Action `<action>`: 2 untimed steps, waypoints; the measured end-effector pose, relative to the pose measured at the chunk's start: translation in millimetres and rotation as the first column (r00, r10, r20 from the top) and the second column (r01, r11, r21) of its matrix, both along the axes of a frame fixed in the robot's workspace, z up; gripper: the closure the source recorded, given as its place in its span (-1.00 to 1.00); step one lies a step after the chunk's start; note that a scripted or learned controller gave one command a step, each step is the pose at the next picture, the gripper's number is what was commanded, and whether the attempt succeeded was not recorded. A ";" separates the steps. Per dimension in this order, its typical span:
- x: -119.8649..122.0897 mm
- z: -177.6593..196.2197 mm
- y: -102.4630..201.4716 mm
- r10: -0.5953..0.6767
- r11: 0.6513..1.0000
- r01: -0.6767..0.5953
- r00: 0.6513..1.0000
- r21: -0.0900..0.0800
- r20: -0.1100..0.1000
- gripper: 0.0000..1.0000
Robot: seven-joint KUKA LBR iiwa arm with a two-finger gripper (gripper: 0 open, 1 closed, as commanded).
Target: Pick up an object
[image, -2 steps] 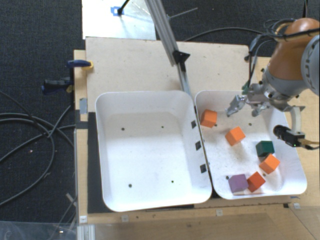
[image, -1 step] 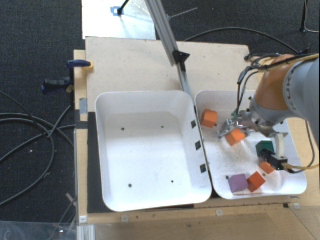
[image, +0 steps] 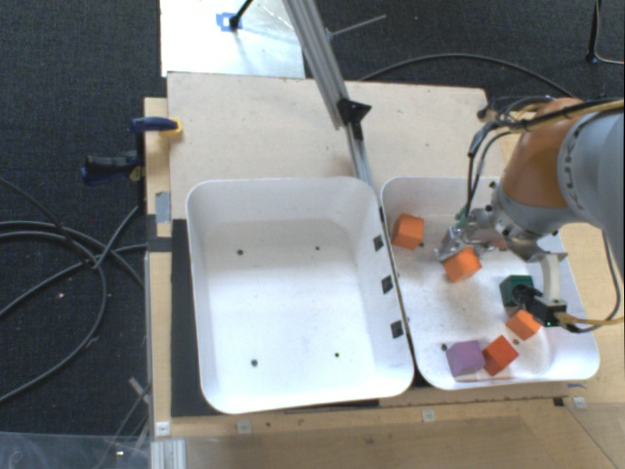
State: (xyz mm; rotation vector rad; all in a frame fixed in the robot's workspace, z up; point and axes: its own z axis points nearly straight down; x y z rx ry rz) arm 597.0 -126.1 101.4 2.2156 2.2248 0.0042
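Held block: an orange block [image: 463, 264] sits at the tip of the gripper [image: 457, 254], in the upper middle of the right bin [image: 430, 195], near the bin floor.
Block's orientation: roughly cube-shaped, so no clear long axis; it is tilted, one corner pointing toward the bin's near side.
Writing: no brand, label or text can be read on the block or anywhere else.
Gripper: metal fingers appear closed against the block's upper left side, gripping it; whether the block is lifted off the floor I cannot tell.
Arm: the grey arm with its orange band [image: 535, 169] comes in from the right edge, above the right bin.
Nearest neighbour: a second orange block [image: 408, 231] lies just to the left, apart from the held one.
Right bin, near side: a dark green piece [image: 516, 288], a small orange block [image: 524, 323], another orange block [image: 500, 355] and a purple block [image: 465, 358] touching it.
Left bin [image: 283, 291]: white, shallow, side by side with the right bin.
Bench [image: 293, 125]: pale board under both bins.
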 end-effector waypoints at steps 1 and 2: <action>-7.6 93.5 89.5 0.009 1.000 -0.009 1.000 0.003 0.005 1.00; 30.1 120.3 140.3 0.008 1.000 -0.008 1.000 0.001 0.004 1.00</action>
